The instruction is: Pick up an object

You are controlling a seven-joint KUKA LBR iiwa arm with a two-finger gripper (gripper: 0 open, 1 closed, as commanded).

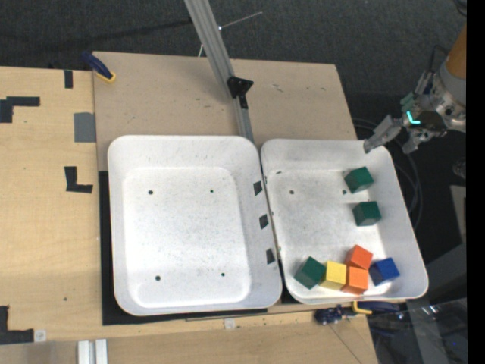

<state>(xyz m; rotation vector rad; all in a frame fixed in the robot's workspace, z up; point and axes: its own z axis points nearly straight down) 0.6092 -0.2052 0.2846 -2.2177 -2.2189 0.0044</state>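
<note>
My gripper (394,139) hangs past the far right corner of the right bin (303,165), fingers spread apart and gripping nothing. In that bin lie two green cubes (358,179) near the right wall, and along the near edge a cluster: a green block (310,272), yellow block (335,274), two orange blocks (360,258), and a blue block (385,270)

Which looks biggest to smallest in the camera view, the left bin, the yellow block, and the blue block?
1. Left bin, by far the largest.
2. Yellow block and blue block: they look about alike, so I won't rank them against each other.
</note>
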